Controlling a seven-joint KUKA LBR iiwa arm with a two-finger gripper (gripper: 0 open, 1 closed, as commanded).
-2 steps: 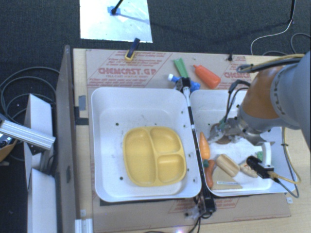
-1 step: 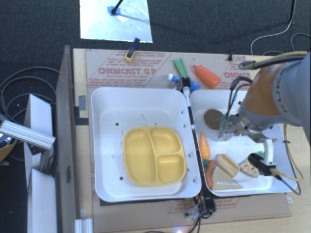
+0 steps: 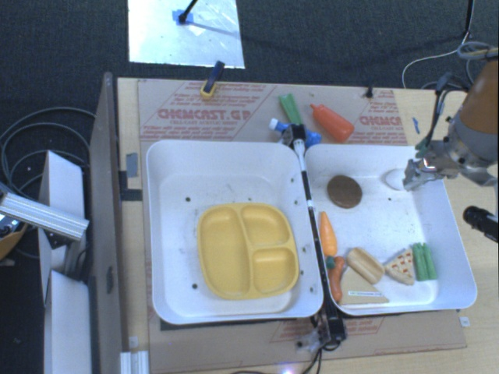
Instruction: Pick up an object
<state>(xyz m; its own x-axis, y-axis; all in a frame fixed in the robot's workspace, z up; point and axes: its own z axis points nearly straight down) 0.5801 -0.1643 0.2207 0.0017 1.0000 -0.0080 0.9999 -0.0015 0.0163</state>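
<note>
Camera view, "CHEMCAST GP" printed red on brown sheet (image 3: 204,114) under 2 bins, gripper (image 3: 413,176) state unclear over right bin (image 3: 448,232)

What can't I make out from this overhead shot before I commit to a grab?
- Gripper: too small and blurred in the camera view to tell whether its fingers are open.
- White object beside it: pale against the right bin, identity unclear.
- Arm: cut off by the right edge.
- Carrots: lower one partly tucked under the bin divider.
</note>
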